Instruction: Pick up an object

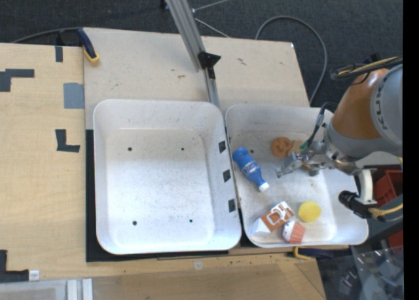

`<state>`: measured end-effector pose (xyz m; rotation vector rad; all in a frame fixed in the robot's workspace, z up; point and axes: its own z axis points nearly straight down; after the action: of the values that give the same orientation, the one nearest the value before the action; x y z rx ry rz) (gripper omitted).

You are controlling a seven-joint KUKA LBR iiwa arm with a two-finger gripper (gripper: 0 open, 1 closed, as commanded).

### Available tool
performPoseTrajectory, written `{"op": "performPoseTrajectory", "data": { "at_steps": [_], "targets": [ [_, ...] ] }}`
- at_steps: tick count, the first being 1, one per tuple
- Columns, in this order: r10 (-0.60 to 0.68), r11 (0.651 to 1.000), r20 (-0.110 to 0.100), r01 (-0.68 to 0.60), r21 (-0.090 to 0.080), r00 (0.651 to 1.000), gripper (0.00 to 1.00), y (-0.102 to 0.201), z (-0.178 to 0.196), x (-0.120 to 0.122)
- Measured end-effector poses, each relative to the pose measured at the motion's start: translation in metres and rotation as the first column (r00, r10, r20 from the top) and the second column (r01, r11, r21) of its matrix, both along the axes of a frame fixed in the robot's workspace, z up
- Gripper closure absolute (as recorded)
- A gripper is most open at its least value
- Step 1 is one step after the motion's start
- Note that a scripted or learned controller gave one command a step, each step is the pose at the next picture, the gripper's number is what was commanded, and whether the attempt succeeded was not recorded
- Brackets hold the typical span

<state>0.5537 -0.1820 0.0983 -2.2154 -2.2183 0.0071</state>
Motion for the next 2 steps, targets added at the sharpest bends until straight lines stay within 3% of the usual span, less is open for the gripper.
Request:
{"op": "performPoseTrajectory", "data": {
  "at_steps": [1,2],
  "targets": [
    [0.000,1.000,0.006,0.000,-0.003,1.000,0.00,0.000,-0.010,0.000],
    [0.001,1.000,0.006,-0.001,-0.002,1.000,1.00,0.001,0.001,0.000]
  ]
}}
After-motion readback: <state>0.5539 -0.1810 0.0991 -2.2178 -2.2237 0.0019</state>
